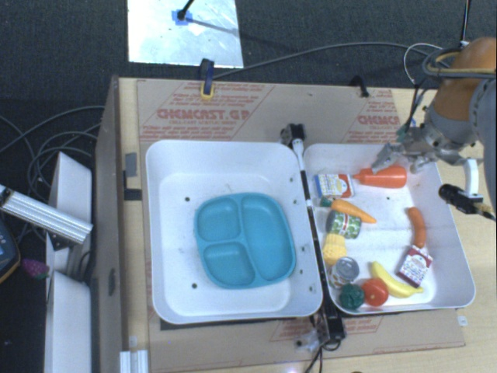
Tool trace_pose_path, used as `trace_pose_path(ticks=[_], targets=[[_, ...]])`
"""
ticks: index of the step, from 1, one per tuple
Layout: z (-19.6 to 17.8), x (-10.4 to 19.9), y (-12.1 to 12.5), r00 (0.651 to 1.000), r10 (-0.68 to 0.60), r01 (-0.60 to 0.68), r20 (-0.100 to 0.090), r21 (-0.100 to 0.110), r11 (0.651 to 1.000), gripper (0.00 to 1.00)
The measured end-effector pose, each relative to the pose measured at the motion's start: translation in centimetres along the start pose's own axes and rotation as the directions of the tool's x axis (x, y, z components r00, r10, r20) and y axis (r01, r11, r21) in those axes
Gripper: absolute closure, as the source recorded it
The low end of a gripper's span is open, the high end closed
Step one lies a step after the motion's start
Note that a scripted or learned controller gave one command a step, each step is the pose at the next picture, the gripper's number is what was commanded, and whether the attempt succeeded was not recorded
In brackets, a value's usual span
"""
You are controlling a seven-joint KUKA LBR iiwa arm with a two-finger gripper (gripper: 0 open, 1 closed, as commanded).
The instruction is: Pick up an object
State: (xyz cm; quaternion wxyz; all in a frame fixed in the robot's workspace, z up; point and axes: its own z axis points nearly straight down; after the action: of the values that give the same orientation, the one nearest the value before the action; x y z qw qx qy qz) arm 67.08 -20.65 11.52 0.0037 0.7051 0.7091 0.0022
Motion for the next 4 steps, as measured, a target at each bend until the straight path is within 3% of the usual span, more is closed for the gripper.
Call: trace_pose_path(ticks=[1,2,3,4], targets=[[0.9,1.4,0.4,1.0,0.002,-0.002,0.002,-0.013,1.0,0.0],[2.1,5.0,-0.1,1.0,0.0,0.0,-0.002,0.004,1.0,0.0],[1.0,4.9,0.0,1.0,-0.002,0.002,0.001,0.0,1.0,1.0],[1.0,4.9,0.0,1.0,-0.003,0.003,0.001,0.001,1.0,0.0]])
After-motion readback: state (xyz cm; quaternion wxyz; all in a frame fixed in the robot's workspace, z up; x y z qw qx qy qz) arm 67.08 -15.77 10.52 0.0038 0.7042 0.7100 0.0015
